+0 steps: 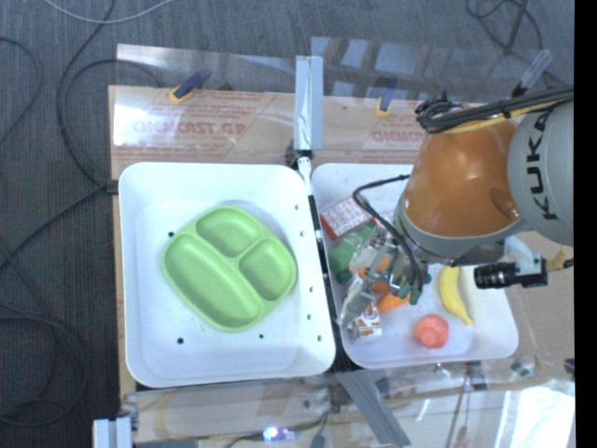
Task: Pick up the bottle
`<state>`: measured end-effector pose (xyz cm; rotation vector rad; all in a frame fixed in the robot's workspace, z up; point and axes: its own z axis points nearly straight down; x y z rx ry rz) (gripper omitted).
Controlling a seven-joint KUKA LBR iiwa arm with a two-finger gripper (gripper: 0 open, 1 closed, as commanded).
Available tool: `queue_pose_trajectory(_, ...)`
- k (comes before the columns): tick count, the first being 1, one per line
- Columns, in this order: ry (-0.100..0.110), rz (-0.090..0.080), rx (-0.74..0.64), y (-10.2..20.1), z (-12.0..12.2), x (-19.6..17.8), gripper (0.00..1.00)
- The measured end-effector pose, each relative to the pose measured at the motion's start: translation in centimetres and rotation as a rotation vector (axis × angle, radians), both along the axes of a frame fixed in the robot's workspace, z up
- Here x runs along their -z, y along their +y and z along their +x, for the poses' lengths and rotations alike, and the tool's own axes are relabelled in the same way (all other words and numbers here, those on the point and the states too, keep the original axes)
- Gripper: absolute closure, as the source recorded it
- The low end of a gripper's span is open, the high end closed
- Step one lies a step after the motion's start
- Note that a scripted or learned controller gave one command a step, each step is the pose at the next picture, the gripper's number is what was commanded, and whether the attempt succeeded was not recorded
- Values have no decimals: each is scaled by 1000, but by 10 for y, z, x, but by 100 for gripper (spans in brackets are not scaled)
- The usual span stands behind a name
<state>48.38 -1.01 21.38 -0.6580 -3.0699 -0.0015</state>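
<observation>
Camera view, from the left: a green plate (230, 267) sits in the left bin (140, 343). In the right bin (499, 343), the gripper (378, 283) is down among clutter where a green bottle (342, 255) seems to lie. Fingers should straddle its body squarely. Whether they're spread, I cannot tell; a banana (454, 294) and an orange ball (431, 330) lie just right.

Left of jaws: green item (343, 252), red-white packet (343, 217), bin wall (320, 278) close.
Right of jaws: banana (454, 294), red ball (431, 331); bare floor between.
</observation>
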Motion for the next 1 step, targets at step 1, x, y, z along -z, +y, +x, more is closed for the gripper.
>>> queue_pose_trajectory(1,0,0,-1,0,0,0,0)
